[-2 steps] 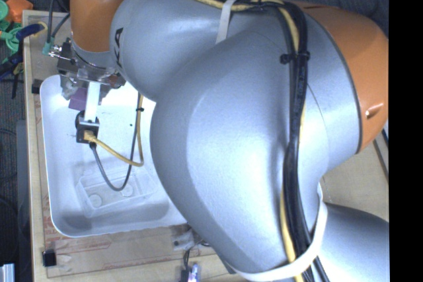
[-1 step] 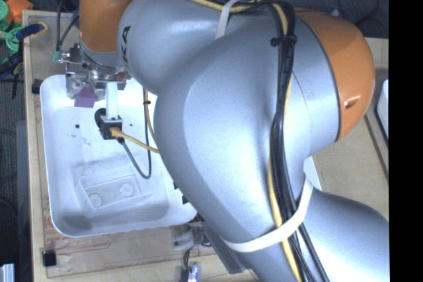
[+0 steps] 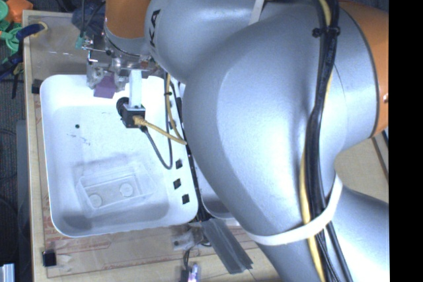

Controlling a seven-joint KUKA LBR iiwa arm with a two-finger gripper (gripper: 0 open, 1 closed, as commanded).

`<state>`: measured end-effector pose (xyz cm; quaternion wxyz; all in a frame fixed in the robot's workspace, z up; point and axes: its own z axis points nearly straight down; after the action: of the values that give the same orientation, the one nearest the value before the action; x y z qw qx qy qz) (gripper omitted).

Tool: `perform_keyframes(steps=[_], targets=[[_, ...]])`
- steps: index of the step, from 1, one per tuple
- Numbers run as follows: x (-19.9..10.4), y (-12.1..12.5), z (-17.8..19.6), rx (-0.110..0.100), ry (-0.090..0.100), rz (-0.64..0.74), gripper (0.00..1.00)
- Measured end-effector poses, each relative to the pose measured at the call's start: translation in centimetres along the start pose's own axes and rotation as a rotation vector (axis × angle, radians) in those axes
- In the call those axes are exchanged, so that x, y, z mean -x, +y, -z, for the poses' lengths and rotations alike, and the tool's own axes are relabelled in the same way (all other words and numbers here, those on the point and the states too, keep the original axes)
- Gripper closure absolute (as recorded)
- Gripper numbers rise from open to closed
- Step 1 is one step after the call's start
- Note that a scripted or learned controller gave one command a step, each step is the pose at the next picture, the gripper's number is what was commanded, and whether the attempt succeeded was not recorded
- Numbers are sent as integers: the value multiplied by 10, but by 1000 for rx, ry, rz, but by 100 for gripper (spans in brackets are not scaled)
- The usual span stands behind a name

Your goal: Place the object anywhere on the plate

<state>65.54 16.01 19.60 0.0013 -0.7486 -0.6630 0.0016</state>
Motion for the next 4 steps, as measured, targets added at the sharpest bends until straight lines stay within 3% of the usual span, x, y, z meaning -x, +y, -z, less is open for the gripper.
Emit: perform_keyframes(steps=[1, 2, 3, 4], targets=[[-38, -27, -15, -3, -2, 91, 100], [7, 1, -8, 1, -1, 59, 100], [73, 8, 18, 1, -1, 96, 100], [-16, -49, 25, -3, -2, 149, 100]])
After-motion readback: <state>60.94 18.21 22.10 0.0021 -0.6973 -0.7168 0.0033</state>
